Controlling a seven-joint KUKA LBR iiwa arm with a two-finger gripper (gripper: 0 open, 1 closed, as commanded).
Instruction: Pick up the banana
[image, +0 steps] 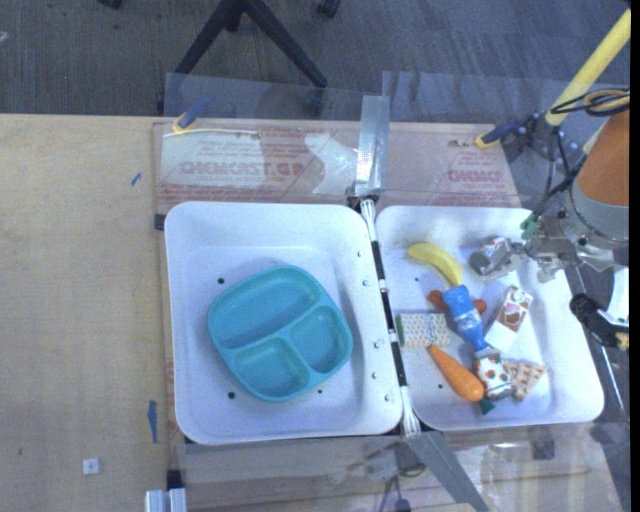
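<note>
The banana (436, 261) lies in the right bin (580, 400), at about 11 o'clock. The end effector (527, 250) hangs near it at 3 o'clock; I cannot tell its state. It should drop over the banana's middle.

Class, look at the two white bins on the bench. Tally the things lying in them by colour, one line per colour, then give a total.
Yellow: 1, the banana
Teal: 1, the divided plate
Orange: 1, the carrot
Blue: 1, the bottle
Mixed or unclear colours: 5 small items, including a checked piece and a waffle-like wedge
Total: 9
</note>
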